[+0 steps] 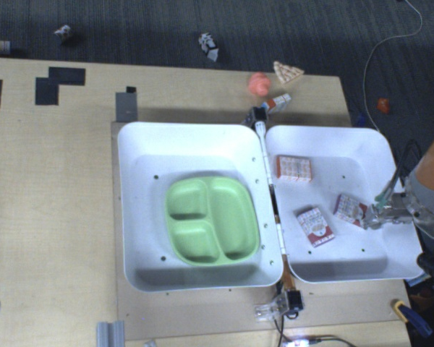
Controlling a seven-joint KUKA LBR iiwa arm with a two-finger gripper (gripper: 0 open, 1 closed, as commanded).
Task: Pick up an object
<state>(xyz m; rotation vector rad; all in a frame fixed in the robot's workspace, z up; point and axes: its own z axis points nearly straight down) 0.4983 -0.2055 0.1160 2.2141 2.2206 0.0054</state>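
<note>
Three small red-and-white packets lie in the right bin [369, 147]. One packet [294, 168] sits near the bin's back left, a second packet [315, 225] lies tilted in the middle, and a third packet [349, 208] lies just right of it. My gripper [377, 214] reaches in from the right, low over the bin floor, with its tip at the right edge of the third packet. Nothing is lifted off the floor.
The left bin [141, 157] holds a green divided tray [211, 219]. On the bench behind the bins lie an orange ball [259, 84], a wedge-shaped toy [288, 71] and a small tube [278, 103]. The arm's body [428, 194] hangs over the right bin's right rim.
</note>
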